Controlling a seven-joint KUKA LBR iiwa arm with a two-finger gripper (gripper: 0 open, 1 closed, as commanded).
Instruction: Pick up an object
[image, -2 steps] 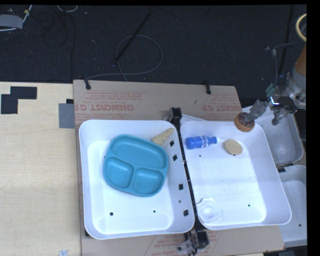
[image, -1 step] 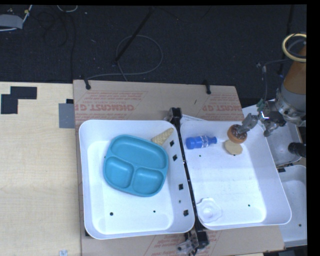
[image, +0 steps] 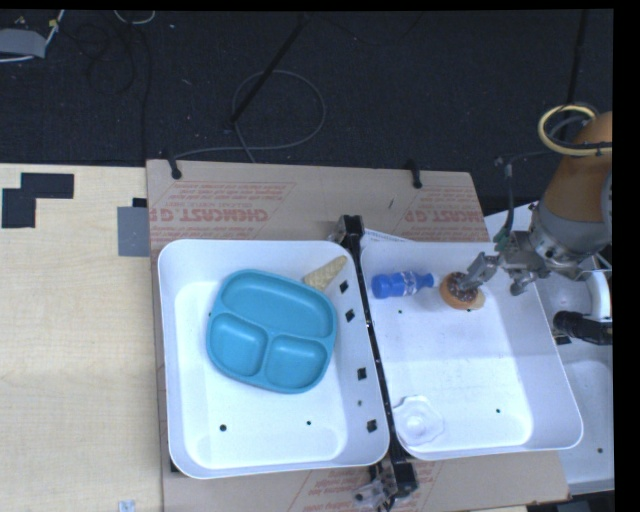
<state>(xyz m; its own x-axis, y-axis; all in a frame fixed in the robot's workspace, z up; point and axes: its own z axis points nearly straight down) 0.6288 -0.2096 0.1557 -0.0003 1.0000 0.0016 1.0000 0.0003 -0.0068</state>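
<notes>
step: approach | gripper (image: 497, 268) just right of the brown round object (image: 463, 291), blue bottle (image: 402, 285) left of it | jaws: cannot tell | next: centre over it, descend

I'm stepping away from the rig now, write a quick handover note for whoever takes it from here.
Gripper: at the far right of the right bin, right over a small round brown thing; no grasp can be confirmed.
Right bin: blue bottle lying on its side beside the brown thing; a clear plastic piece near the front edge.
Left bin: blue divided plate and a tan wedge at its back.
Done: nothing lifted yet.
Left: grasp one object and raise it.
</notes>
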